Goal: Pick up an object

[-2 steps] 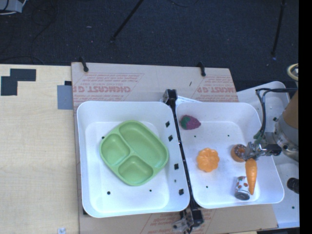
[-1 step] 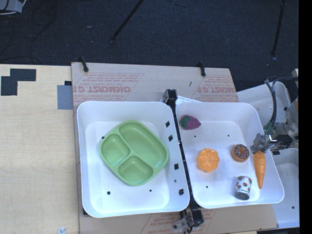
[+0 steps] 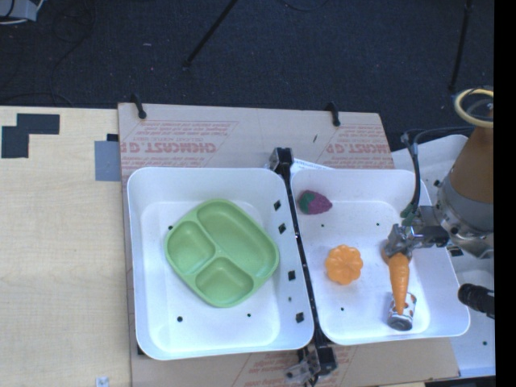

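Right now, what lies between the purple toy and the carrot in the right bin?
In the camera view, the orange pumpkin-like toy lies roughly between the purple toy and the carrot, on the right bin floor.

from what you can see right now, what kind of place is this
Probably a robotics lab bench set up for pick-up trials. Two shallow white plastic bins sit side by side on cardboard, holding toys: a green divided plate, an orange pumpkin and a carrot. The grey arm's gripper reaches in; cables trail on dark floor behind.

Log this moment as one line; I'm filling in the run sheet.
arm: over right bin | gripper: at carrot top | grasp: unclear | pumpkin, purple toy: right bin | green tray: left bin
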`<state>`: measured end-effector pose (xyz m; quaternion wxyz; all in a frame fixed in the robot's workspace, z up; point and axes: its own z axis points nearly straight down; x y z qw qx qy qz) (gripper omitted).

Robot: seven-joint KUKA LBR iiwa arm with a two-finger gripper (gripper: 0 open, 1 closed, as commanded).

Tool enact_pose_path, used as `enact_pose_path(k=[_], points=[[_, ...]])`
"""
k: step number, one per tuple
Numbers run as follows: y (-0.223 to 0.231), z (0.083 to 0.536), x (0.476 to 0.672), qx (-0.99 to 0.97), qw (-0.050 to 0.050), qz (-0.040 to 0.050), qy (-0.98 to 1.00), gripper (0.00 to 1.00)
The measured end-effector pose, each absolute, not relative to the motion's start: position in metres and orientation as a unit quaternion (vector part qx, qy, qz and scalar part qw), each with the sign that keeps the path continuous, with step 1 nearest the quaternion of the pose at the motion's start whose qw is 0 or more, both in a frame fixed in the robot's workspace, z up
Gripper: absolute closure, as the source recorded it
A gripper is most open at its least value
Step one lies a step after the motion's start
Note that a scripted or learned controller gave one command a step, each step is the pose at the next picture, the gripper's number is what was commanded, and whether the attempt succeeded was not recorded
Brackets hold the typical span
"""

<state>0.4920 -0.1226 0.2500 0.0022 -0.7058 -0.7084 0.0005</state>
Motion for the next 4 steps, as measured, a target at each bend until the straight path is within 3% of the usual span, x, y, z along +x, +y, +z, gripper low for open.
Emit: enact_pose_path(k=[2, 3, 4], points=[[-0.023, 0.222, 0.505, -0.706, 0.003, 0.0012, -0.709, 1.00], [0.029, 0.233, 0.520, -0.706, 0.001, 0.0007, -0.709, 1.00], [0.076, 0.233, 0.520, -0.706, 0.002, 0.0009, -0.709, 1.00]])
